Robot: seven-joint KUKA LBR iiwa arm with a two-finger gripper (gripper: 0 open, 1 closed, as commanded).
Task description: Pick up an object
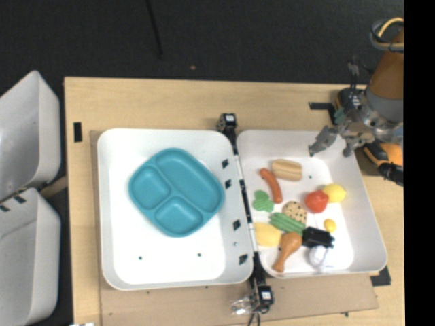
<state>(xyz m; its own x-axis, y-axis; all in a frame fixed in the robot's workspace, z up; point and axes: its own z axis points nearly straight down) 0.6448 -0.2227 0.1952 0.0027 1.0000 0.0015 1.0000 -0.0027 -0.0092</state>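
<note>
The right bin (353, 250) holds several toy foods: a hot dog bun (287, 169), a red sausage (271, 185), a green leafy piece (262, 200), a red tomato (316, 201), a yellow lemon (334, 193), a cookie (295, 212), a chicken drumstick (287, 248) and a black-and-white item (317, 238). My gripper (334, 142) hangs above the bin's back right corner, open, with its fingers spread and nothing between them. It is apart from all the food.
The left bin (122, 263) carries a blue divided plate (177, 191). A row of black clips runs along the divider (239, 202) between the bins. The arm's grey and orange wrist (387, 80) stands over the bench's right back edge.
</note>
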